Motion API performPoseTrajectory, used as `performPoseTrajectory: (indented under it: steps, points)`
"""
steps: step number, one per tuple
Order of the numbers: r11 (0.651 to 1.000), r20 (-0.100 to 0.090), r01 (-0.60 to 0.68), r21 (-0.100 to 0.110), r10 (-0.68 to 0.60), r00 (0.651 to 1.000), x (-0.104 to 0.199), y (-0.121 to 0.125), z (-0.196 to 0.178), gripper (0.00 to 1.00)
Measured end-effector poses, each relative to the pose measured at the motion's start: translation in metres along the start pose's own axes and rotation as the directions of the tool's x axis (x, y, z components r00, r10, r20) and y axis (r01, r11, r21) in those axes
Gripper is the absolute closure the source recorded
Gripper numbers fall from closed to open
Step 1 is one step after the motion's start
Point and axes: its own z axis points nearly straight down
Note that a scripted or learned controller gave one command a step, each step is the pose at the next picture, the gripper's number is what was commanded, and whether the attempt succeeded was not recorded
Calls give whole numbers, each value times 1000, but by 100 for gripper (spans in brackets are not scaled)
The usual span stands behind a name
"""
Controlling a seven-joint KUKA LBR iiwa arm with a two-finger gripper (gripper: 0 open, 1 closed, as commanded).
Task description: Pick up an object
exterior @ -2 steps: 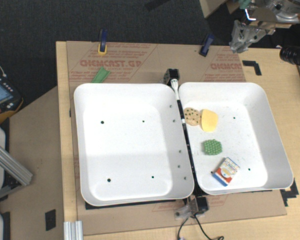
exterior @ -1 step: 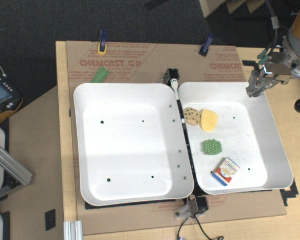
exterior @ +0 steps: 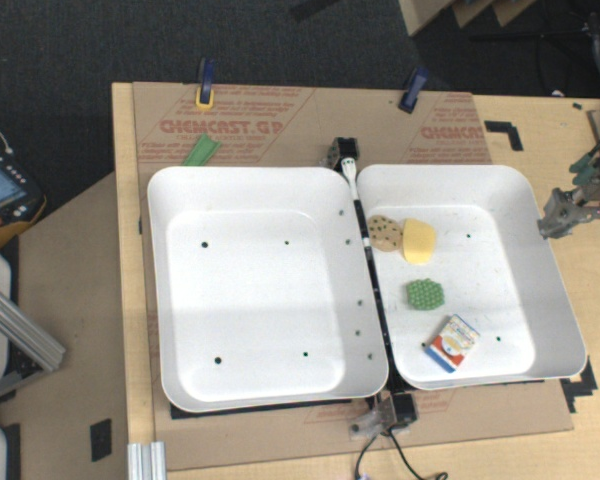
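Evidently the four candidates all sat in the right bin [exterior: 503,236], clustered toward its left wall, which I judged kept them well apart from the claw [exterior: 566,212] hanging at that bin's right rim. Nearest the divider lay a brown speckled disc [exterior: 384,232], touching a yellow block [exterior: 419,242]. A green bumpy ball [exterior: 425,294] rested alone just nearer, and a small red, white and blue carton [exterior: 451,342] lay tilted toward the near edge. Being alone, the ball looked to me the easiest pick. The claw was too blurred at the frame's edge, so I could not tell whether it was released or clenched, and nothing showed in it. Two blue clamps [exterior: 206,84] pinned the cardboard sheet [exterior: 280,118] at its far edge, presumably to stop it sliding. Its red print read "CHEMCAST GP"; the carton's lettering was too small to read.
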Motion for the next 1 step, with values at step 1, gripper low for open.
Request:
performPoseTrajectory:
  steps: [1]
  points:
    - [1000, 1, -1, -1, 1, 1000, -67, -32, 16, 100]
